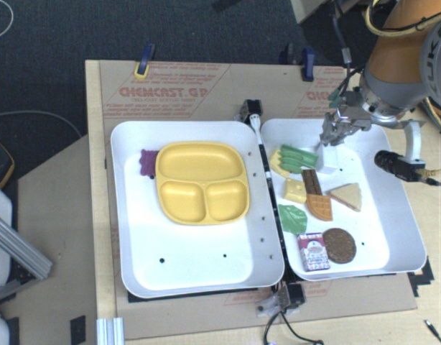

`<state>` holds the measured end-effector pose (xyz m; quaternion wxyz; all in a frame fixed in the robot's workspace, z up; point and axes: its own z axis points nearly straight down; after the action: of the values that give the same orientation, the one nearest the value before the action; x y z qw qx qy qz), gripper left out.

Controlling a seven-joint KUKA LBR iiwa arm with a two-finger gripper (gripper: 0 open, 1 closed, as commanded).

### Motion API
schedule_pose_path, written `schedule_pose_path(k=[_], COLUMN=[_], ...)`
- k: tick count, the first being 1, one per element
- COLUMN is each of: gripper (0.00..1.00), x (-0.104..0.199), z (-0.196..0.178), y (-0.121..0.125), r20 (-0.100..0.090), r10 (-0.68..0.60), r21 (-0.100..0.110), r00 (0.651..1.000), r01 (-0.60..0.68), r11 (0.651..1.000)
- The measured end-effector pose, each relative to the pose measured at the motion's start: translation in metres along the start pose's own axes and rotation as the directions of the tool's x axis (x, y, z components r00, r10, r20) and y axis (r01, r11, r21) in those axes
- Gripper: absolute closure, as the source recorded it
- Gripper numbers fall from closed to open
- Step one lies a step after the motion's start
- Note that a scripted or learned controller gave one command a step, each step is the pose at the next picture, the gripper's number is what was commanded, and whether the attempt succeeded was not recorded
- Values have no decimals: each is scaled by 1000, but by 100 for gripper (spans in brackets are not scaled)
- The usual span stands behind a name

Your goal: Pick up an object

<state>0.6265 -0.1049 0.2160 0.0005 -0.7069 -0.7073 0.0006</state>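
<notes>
- The end effector (334, 136) is seen low over the far part of the right bin (404, 225); its state cannot be told.
- The green toy (298, 157) lies just left of it.
- A miss is likely if the descent lands on bare floor beside the crowded items.

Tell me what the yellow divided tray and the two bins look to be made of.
The yellow divided tray looks like moulded plastic, matte with a faint sheen, its compartment edges rounded. The left bin and right bin look like thin formed white plastic, smooth and slightly glossy, with rolled rims; sheet metal cannot be ruled out.
</notes>
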Motion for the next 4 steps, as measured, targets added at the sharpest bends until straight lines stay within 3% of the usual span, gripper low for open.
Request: schedule_pose_path(k=[2, 3, 4], gripper=[100, 100, 100], x=[83, 124, 139], z=[-19, -7, 0], y=[-60, -100, -122], r20=[-2, -1, -1], r10=[-2, 1, 0], r21=[2, 2, 2], r00=[1000, 1000, 1000], r01=[2, -1, 0], r11=[1000, 1000, 1000])
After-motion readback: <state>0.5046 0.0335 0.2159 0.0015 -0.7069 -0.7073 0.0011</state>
